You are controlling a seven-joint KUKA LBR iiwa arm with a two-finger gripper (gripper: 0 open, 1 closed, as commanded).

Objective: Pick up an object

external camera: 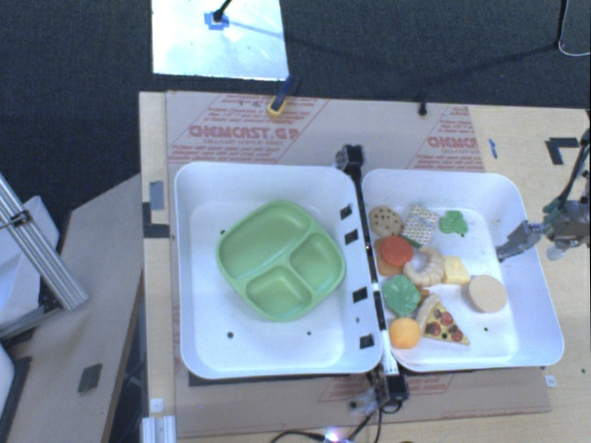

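The right bin (pixel 517 330) holds several toy foods: a cookie (pixel 385 220), a red tomato (pixel 396 250), a green broccoli piece (pixel 452 221), a yellow cheese cube (pixel 456 270), a round beige disc (pixel 487 293), a pizza slice (pixel 443 324), an orange (pixel 404 333) and a green leafy piece (pixel 402 293). My gripper (pixel 513 243) comes in from the right edge, hanging over the right side of this bin, right of the cheese cube and above the beige disc. I see nothing between its fingers.
The left bin (pixel 199 340) holds a green divided plate (pixel 280 260). A black hinged divider (pixel 363 266) runs between the bins. A shiny metal sheet (pixel 220 26) lies at the back, and a metal frame (pixel 32 247) stands at the far left.
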